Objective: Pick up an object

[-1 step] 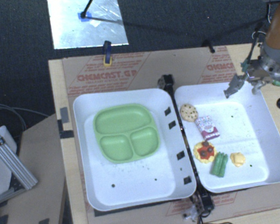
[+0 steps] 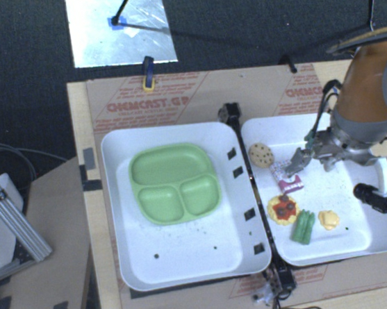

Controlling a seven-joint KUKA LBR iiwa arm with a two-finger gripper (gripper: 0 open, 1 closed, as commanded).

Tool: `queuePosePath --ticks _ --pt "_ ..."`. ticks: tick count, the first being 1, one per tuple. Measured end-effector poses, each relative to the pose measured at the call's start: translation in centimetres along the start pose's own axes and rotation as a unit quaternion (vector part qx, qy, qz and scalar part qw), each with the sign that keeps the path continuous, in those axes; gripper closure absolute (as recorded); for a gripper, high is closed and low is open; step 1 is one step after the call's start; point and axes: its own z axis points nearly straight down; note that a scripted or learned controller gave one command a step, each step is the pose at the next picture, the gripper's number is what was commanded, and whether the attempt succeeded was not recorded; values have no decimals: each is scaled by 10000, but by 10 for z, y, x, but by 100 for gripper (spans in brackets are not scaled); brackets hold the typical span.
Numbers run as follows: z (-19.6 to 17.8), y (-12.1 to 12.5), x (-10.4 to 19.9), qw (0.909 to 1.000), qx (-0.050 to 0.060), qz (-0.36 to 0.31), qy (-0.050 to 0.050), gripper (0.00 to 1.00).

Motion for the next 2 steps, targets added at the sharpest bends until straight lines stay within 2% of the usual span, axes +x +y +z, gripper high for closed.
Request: queuePosePath --ticks 1,2 --pt "83 -3 -7 10000 -25 32 -17 0" --pt "68 -1 -7 10000 -55 31 -23 100"
